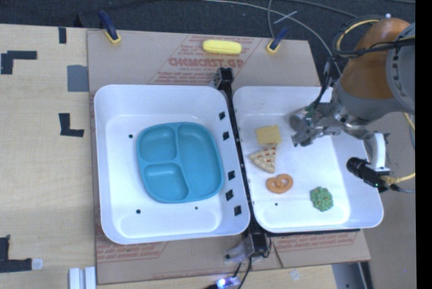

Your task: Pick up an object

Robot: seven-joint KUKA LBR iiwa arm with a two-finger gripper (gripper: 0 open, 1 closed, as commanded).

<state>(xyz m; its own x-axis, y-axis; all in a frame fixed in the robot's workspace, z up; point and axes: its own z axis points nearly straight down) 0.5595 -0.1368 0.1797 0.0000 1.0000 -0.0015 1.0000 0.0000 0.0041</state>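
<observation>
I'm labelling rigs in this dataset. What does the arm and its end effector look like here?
The arm is bulky and rounded, grey with a broad orange band above the wrist. The end effector is a small dark grey metal assembly. Thin dark cables loop around the wrist, and a black cylindrical part with a white bracket hangs beside it.

We count 2 white bins: the left bin [108, 166] holds 1 blue divided plate [179, 161]; the right bin [337, 217] holds 4 food pieces: 1 cheese block [268, 135], 1 pizza slice [264, 159], 1 pretzel [279, 183], 1 broccoli [321, 198]. Behind the bins, 1 yellow corn cob [221, 46].
</observation>
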